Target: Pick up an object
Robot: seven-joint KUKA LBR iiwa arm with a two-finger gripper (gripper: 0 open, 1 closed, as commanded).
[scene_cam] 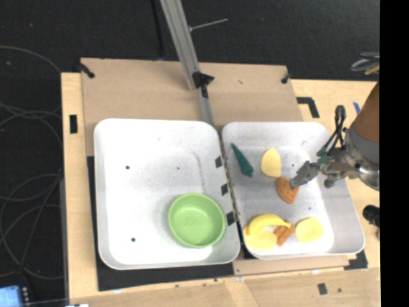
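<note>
My gripper hangs over the right side of the right bin, open, with nothing between its fingers. Its left fingertip is right beside a small orange piece, at that piece's upper right edge. A yellow lemon-shaped object lies just up and left of the orange piece. A dark teal object rests near the bin's left wall. Along the front of the bin lie a yellow banana-like object, a small orange carrot-like piece and a round yellow object.
The left bin holds a green bowl at its front right. A grey metal post slants up from between the bins at the back. The arm enters from the right.
</note>
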